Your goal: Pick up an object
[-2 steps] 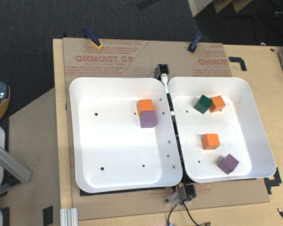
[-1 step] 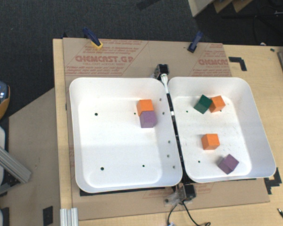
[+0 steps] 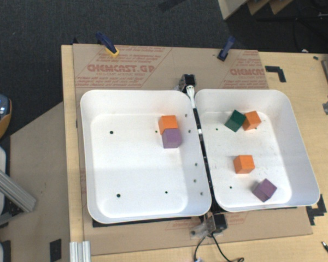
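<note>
Camera view finds no block lifted yet, an orange cube (image 3: 168,123) touching a purple cube (image 3: 171,138) in the view's left bin (image 3: 87,146), so the whole pick remains; the gripper's state cannot be told.

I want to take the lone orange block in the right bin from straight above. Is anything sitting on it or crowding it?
Nothing visible does. The orange block lies alone on the right bin floor, nothing on top. Its nearest neighbour, the purple block, sits apart toward the near right corner; the green block is farther back.
</note>
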